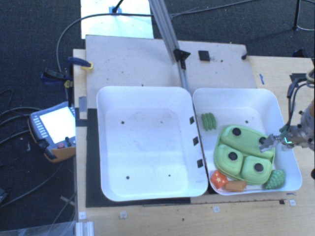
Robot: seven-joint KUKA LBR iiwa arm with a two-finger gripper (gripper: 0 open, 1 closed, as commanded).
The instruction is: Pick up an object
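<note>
The right bin [246, 98] holds several objects. A large light-green toy [235, 156] with black round spots lies in its middle. A small dark-green ribbed piece [208, 121] lies near the bin's left wall. At the front sit a red piece with a white star [218, 179], an orange piece [236, 185] and a dark-green bumpy piece [274, 179]. My gripper [267, 143] comes in from the right edge and hovers over or touches the right end of the large green toy. I see nothing lifted.
The left bin [113, 102] stands beside the right one, with black clips [196, 141] along the shared wall. A grey pole [167, 33] slants across the back of the bench. A teach pendant [53, 130] lies off the bench at the left.
</note>
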